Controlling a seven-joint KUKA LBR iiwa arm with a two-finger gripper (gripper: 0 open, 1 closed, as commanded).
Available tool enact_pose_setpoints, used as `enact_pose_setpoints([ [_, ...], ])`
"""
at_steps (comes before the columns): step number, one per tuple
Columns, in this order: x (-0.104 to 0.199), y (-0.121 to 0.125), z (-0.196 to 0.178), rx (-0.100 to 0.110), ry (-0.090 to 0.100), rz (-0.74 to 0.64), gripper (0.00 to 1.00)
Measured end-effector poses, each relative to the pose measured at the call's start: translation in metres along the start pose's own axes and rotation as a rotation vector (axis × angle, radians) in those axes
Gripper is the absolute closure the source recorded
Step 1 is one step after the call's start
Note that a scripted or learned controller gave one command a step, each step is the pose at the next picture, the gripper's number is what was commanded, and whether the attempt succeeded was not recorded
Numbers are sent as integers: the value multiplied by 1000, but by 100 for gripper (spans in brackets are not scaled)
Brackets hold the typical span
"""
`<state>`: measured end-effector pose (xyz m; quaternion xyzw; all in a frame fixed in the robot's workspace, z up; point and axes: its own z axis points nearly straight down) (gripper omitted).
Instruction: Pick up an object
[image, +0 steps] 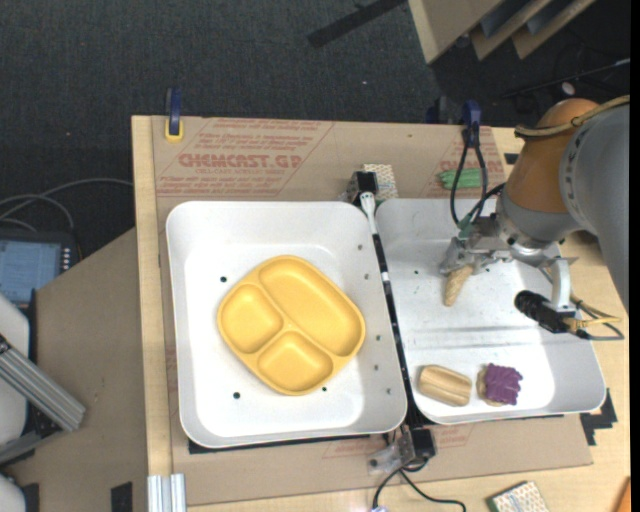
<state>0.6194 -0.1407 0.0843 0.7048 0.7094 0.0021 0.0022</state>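
Note:
My gripper (463, 262) is low over the upper middle of the right bin (570, 395), reaching in from the right. A small tan elongated piece (456, 289) lies tilted right under the gripper tip, with its upper end touching or hidden by the gripper. Whether it is gripped cannot be made out. A tan roll (443, 385) and a purple lumpy object (501, 383) lie side by side near the right bin's front edge, well clear of the gripper.
The left bin (190, 300) holds a yellow divided plate (290, 322) at its middle. The ridge between the two bins (385, 290) runs just left of the gripper. A green item (462, 179) lies on the bench behind the right bin.

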Motion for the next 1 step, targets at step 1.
enact_pose_setpoints([
  [1, 88, -47, -107, -2, 4, -2, 100],
])
